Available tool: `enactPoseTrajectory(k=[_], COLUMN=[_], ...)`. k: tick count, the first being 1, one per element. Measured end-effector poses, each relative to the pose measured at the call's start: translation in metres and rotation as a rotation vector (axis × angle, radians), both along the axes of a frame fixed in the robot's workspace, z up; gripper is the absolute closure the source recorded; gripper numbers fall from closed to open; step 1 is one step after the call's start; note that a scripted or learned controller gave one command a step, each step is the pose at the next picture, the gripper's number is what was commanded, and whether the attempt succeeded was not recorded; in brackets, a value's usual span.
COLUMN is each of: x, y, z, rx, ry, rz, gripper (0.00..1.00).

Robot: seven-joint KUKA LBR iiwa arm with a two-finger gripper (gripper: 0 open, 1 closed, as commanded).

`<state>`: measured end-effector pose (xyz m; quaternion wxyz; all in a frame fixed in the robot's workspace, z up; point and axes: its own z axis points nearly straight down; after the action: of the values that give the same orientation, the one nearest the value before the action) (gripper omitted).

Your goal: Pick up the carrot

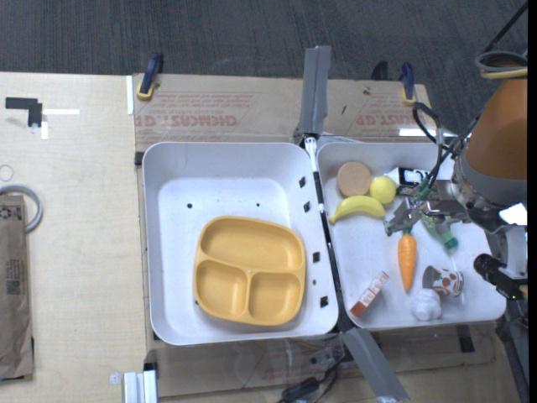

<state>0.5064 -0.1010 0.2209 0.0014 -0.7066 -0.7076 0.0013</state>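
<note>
- Carrot (407,261) lay in the right bin (352,326) on my camera view, roughly upright in the frame, its green top toward the far side and its tip toward the near rim.
- I saw the gripper (409,217) hanging just above the carrot's top end, right at its green stub; I could not tell from this angle whether the claw was spread or pressed together, and nothing showed between its tips.
- I saw the arm (503,149) come in from the right, its orange band over the bin's far right corner.
- Just left of the gripper lay a banana (357,208), with a yellow lemon (383,190) and a tan round disc (354,177) beyond it, the three close together.
- Near the carrot's tip, to its left, sat a small red and white box (370,293); to its right I noted a patterned cup (444,281) on its side and a white crumpled lump (426,306).
- A small green item (447,238) lay right of the carrot's top.
- The left bin (168,225) held a yellow divided plate (249,269), well apart from the carrot.
</note>
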Motion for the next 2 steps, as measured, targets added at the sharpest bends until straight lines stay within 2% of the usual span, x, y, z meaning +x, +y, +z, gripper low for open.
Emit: enactPoseTrajectory(k=[1, 2], x=[-0.0086, -0.0085], y=[-0.0517, -0.0521], z=[-0.1297, -0.1210], rx=[0.001, 0.001], ry=[-0.003, -0.002], rz=[0.203, 0.199], gripper=[0.00, 1.00])
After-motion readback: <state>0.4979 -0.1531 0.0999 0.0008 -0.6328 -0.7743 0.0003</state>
